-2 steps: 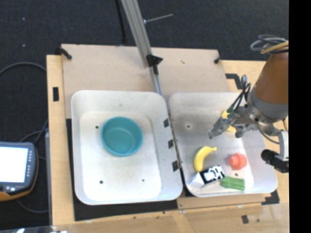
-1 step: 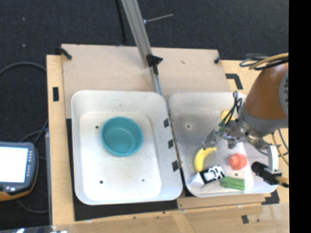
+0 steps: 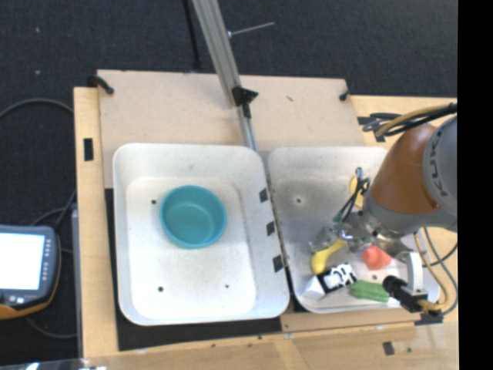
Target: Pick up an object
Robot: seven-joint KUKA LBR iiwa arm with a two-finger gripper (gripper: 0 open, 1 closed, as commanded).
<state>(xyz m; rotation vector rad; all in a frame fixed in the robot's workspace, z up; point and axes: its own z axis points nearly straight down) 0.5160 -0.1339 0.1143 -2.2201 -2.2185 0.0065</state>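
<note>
Lower the pincer (image 3: pixel 350 233) onto a single item and keep its approach vertical; the objects crowd the near corner of the right bin (image 3: pixel 308 176), so a slanted descent risks nudging neighbours. You cannot tell from this view whether the pincer is released or clenched. It hangs just above the yellow object (image 3: pixel 326 255). Beside that lie a red piece (image 3: pixel 377 257), a black-and-white item (image 3: pixel 336 277) and a green object (image 3: pixel 370 290). The left bin (image 3: pixel 139 168) holds one teal bowl (image 3: pixel 193 216).

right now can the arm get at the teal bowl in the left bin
Probably yes. The teal bowl sits alone in the left bin with nothing over or beside it. The arm is over the right bin and would need to cross the divider.
</note>
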